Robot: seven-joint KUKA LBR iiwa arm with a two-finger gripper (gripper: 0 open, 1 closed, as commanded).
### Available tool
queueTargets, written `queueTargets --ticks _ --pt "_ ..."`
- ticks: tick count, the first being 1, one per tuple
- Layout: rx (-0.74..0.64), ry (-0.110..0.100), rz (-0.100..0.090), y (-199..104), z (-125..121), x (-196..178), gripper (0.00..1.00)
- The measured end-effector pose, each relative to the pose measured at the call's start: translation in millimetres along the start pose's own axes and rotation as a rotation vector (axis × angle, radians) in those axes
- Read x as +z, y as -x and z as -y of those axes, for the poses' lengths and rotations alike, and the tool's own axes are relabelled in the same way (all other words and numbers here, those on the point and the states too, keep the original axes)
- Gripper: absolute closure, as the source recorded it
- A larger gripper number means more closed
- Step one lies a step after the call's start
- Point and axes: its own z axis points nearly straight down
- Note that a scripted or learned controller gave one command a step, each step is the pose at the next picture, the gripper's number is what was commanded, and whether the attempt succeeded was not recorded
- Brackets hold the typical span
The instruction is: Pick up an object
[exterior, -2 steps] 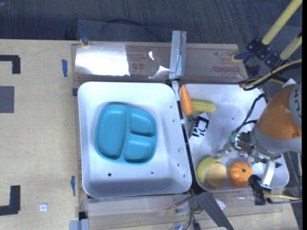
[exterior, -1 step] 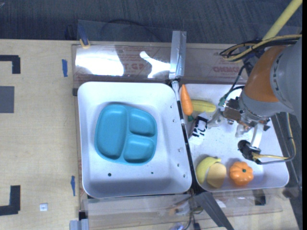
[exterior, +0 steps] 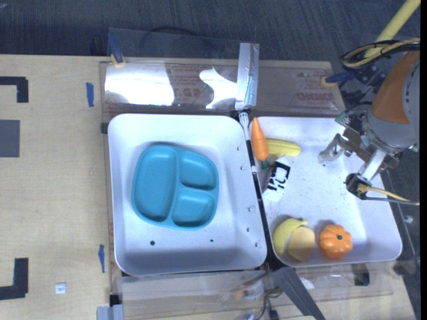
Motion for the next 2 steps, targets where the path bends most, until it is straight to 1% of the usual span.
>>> queueTargets --ticks 1,2 --pt "0.0 -0.008 0.003 86 64 51 0.0" --pt "0.214 -0.002 0.0 54 19 19 0.0"
